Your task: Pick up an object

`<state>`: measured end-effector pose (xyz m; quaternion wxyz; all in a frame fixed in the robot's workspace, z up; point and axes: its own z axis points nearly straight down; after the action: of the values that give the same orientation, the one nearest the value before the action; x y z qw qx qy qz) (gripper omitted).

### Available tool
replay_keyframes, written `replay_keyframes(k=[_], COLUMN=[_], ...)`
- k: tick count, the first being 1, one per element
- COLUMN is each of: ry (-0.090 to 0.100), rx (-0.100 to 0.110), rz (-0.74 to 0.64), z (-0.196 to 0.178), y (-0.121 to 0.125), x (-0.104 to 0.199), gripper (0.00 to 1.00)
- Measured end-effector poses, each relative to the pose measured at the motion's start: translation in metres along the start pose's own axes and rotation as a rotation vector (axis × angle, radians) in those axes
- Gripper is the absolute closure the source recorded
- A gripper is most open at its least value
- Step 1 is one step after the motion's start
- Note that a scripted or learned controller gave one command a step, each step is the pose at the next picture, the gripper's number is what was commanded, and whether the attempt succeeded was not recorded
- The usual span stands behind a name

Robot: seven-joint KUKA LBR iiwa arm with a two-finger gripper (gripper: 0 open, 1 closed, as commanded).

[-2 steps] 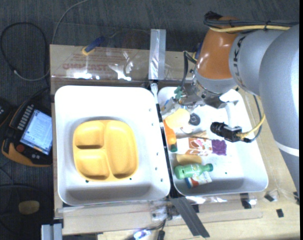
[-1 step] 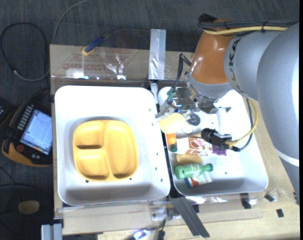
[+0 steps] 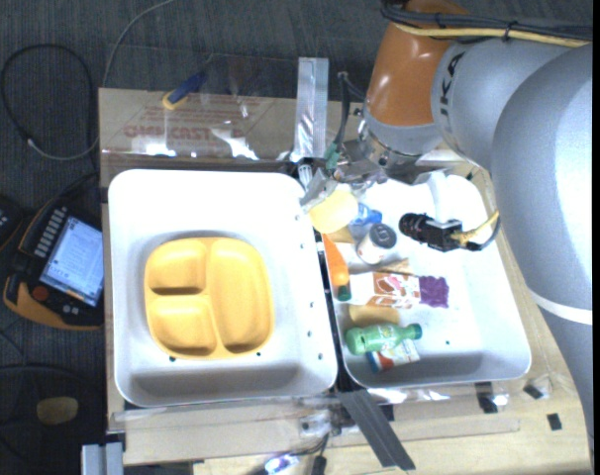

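Overhead camera, and here we go: the grey arm with its orange band reaches in from the right. The gripper (image 3: 325,186) is at the far left corner of the right-hand shallow white bin (image 3: 503,349), right above the ridge where the two bins meet. Tucked just under it is a pale yellow rounded object (image 3: 333,211), smooth and plastic-looking, and I'd call that the pick target. How wide the gripper is set, and whether it truly has that yellow piece, I cannot tell, because the wrist hides the contact.

Now the dangers. The yellow piece sits over the dividing ridge, so a shallow or off-centre grip on a rounded surface could let it squirt out and roll into either bin. The ridge itself is a hazard, since any drop lower here risks striking the bin wall.

It's crowded too. An orange carrot-shaped toy (image 3: 337,263) lies along the left wall just on the near side, and a small blue-and-grey round item (image 3: 375,234) sits just to the right, so a sideways move could knock either one. The white carton with a purple grape picture (image 3: 404,290) and the green plastic bottle (image 3: 379,337) lie nearer and clear of it. The yellow compartment tray (image 3: 209,295) in the left-hand white bin (image 3: 122,265) is well apart
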<state>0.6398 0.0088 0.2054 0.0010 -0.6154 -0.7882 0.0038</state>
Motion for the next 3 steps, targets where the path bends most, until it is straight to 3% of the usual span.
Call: replay_keyframes(k=[1, 2, 3], ry=[0.0, 0.004, 0.002], rx=[0.0, 0.0, -0.001], rz=[-0.079, 0.0, 0.061], z=[0.026, 0.026, 0.026], y=[0.013, -0.042, 0.015], x=[-0.001, -0.006, -0.008], gripper=[1.0, 1.0, 1.0])
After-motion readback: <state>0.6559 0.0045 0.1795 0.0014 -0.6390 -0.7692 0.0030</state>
